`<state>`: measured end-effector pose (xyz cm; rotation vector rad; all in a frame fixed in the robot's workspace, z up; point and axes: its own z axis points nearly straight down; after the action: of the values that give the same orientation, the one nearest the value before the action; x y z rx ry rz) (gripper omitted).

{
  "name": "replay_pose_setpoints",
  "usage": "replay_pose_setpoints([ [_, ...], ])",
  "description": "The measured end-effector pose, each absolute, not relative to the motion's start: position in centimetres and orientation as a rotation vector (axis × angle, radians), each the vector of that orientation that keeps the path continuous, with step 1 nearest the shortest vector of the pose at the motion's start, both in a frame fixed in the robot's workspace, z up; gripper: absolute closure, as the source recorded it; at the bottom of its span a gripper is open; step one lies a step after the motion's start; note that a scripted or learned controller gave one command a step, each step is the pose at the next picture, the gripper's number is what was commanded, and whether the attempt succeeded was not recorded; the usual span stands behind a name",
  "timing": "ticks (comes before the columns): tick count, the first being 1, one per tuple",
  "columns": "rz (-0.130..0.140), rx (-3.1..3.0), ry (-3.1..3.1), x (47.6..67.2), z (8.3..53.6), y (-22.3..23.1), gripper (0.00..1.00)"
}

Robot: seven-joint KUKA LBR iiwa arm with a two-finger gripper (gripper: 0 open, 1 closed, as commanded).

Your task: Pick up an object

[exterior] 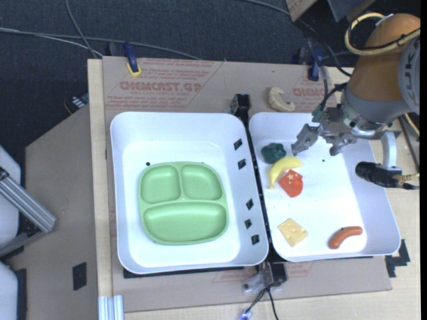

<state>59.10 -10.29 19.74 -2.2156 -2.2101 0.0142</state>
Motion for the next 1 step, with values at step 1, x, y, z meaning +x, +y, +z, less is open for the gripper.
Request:
replay_pose_setpoints([
  [1, 0.001, -2.22, -2.22, 59.4, 20.44, -10.28, 0.0],
])
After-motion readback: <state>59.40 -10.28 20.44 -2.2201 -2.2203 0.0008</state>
